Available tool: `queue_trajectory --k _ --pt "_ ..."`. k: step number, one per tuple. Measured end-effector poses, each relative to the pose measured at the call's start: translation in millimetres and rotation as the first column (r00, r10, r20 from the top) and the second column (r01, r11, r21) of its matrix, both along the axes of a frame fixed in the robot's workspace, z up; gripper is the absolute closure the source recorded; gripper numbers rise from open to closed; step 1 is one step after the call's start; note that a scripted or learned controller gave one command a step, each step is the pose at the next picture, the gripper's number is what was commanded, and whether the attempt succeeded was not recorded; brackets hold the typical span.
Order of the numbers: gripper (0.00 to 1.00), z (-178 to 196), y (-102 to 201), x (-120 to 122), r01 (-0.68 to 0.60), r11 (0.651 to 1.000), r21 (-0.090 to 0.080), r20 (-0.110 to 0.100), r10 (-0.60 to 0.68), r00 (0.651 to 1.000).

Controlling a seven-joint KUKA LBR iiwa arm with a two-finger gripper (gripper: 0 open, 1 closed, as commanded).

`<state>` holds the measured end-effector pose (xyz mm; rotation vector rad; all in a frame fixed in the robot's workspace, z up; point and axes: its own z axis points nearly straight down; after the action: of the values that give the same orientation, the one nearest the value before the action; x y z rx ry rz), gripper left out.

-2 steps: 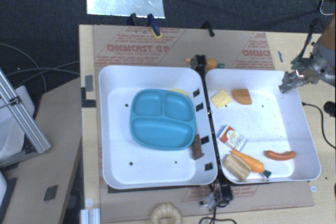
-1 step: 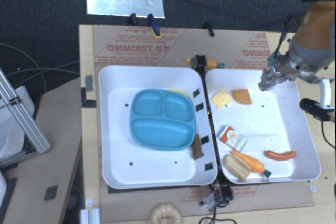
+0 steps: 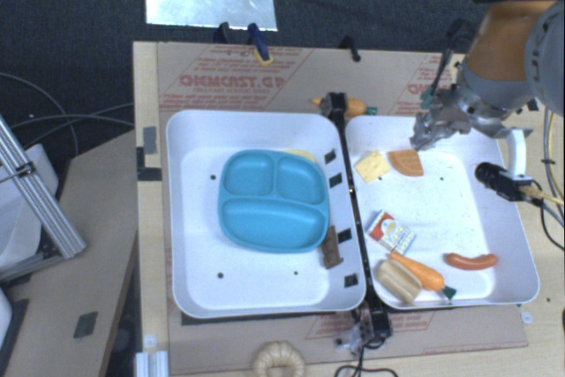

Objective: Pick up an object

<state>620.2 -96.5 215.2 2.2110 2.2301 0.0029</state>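
White plastic bins sit side by side on the bench. The left bin (image 3: 190,190) carries a blue divided plate (image 3: 272,200), with a small brown piece (image 3: 331,248) lying at the plate's lower right corner, close to the divider between the bins.

The right bin (image 3: 508,234) holds the loose items: a yellow cheese slice (image 3: 371,165) and an orange wedge (image 3: 406,162) just beside each other near the back wall, a small printed packet (image 3: 390,232) toward the middle, and a carrot (image 3: 422,271) touching a tan bread roll (image 3: 397,281) at the front edge. A red sausage (image 3: 470,260) lies well apart from these, on the right side.

The gripper (image 3: 427,134) hangs over the back of the right bin, directly above the orange wedge (whether it touches the wedge I cannot tell). Nothing shows between its tips, and how far apart they stand cannot be made out from this angle.
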Motion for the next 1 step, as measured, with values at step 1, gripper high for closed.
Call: queue_trajectory --k 1 --pt "1.00 11.8 50.8 6.4 -0.001 1.000 0.001 0.001 0.001 1.000"
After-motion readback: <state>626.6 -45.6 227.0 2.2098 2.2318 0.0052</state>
